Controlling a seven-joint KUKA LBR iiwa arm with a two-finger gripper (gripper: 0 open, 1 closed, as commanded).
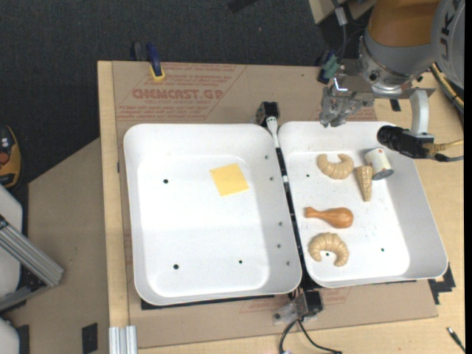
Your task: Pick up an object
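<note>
The fingers (336,116), empty and seemingly slightly parted, hang over the right bin's (413,260) far rim. Just nearer, inside that bin, lies a croissant (335,165): probably light, stiff plastic, best pinched across its curved middle.

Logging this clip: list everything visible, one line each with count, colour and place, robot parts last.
bins: two, white, side by side on the bench
cheese slice: one, yellow, left bin
croissants: two, tan, right bin, one near the back, one near the front
drumstick: one, brown, middle of the right bin
cone: one, beige, right bin
cylinder: one, white and grey, touching the cone's top
clamp: one, blue and yellow, board's back edge
arm: one, grey with orange band, upper right
claw: one, metallic, above the right bin's back edge
</note>
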